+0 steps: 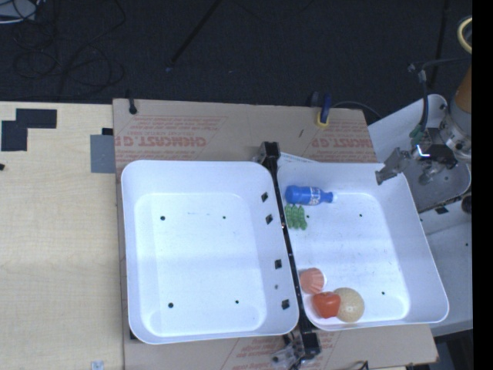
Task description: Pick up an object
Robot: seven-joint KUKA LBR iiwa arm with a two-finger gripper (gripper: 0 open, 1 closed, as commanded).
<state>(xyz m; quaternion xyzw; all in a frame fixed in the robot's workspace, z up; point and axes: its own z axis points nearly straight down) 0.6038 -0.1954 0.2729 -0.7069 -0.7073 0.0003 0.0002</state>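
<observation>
The surface (54, 230) is pale wood at the far left, with a sheet of printed cardboard (231, 133) laid over it under the bins. The left bin (139, 206) sits on that cardboard, white and shallow, touching the right bin (400, 237) along a black clipped seam down the middle.

In the right bin, close to that seam at the upper end, a small blue bottle (306, 196) lies on its side, its white cap pointing right. Just below it sits a little green cluster (296, 219). Down in the near-left corner three round things crowd together: a pale orange piece (311, 279), a red ball (326, 304) touching it below, and a cream ball (350, 304) pressed against the red one's right side.

Farther right, above and outside the right bin's upper corner, the tool (420, 160) hangs well apart from everything in the bin, nothing between its fingers. Whether those fingers are apart or together I cannot tell from here.
</observation>
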